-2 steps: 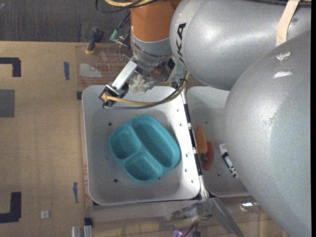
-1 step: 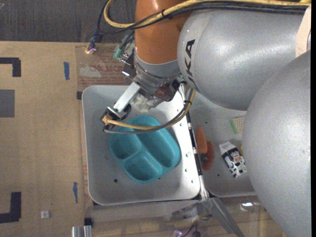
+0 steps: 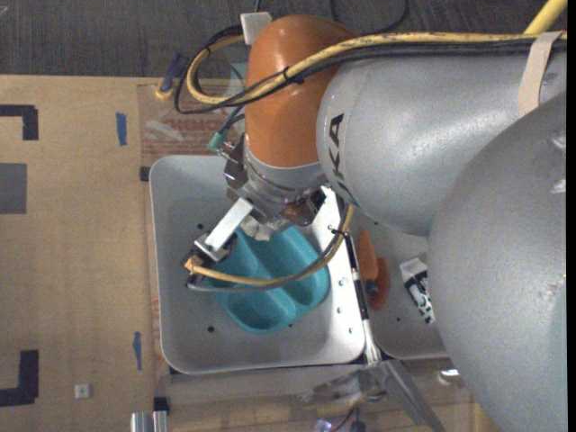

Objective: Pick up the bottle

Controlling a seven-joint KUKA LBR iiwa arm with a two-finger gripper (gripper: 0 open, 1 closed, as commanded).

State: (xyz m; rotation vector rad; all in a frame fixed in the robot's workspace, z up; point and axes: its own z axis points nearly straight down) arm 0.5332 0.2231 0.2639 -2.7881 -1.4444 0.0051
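Honestly, the worry is that this try closes on the wrong thing. The gripper (image 3: 265, 227) hangs low over the left bin (image 3: 173, 331), right above the near edge of a teal dish (image 3: 270, 286) with two hollows, and I would not call that a bottle. My best guess for the bottle is the orange thing (image 3: 374, 275) in the right bin (image 3: 405, 338), just beyond the wall between the bins. It is half hidden by the arm (image 3: 432, 106), so I cannot be sure of it. A black-and-white thing (image 3: 416, 288) lies just beside it. If the gripper goes down where it is, it could knock or pinch the dish's rim and tip it, while the orange thing goes untouched. The wrist covers the gripper from above, so I cannot tell whether it is open or closed, or whether it touches the dish.
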